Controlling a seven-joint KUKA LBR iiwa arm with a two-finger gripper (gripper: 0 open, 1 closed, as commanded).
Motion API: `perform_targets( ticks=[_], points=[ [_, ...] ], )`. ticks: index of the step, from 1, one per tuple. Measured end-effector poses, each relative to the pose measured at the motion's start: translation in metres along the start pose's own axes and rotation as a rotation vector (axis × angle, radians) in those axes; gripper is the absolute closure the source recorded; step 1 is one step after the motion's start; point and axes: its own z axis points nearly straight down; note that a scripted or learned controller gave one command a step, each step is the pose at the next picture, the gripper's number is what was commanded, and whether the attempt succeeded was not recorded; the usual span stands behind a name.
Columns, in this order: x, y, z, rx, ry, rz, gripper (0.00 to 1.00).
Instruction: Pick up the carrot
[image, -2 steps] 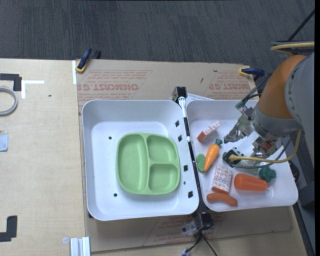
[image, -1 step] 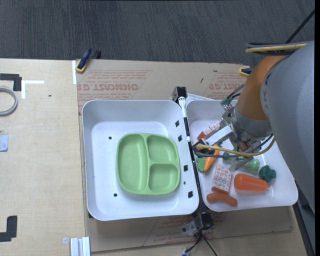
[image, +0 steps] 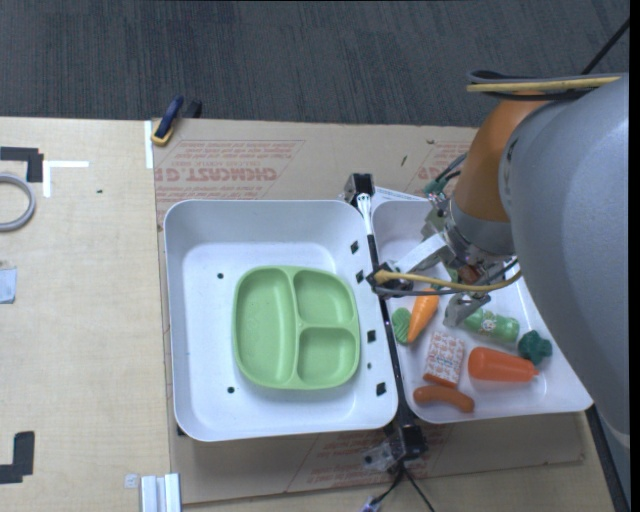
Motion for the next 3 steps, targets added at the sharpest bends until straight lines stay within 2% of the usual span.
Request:
perform_targets(
  ticks=[3],
  points=[
    [0.0,0.0,0.0,0.0,0.0,0.001,0.0]
  ],
)
